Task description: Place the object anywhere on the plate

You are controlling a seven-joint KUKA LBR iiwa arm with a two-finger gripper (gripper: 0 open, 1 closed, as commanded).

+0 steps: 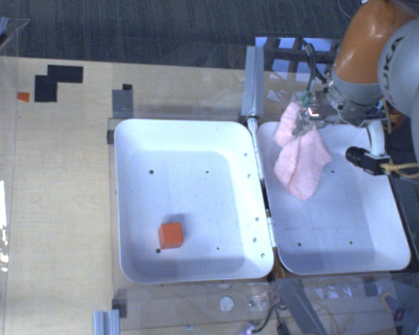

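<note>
Gripper [309, 112] over right bin [377, 250], far left corner. Pink cloth [302, 160] hangs from fingers, pinched at top edge, long axis pointing down toward bin floor. No plate seen. Orange block [171, 235] in left bin [188, 145], well apart.

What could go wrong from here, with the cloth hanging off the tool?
1. The pink cloth hangs limp from the tool, apparently pinched only at its top, so it may slip free mid-move.
2. It dangles low over the right bin; travelling left, it could snag on the ridge between the bins.
3. The left bin holds an orange block, no visible plate.
</note>
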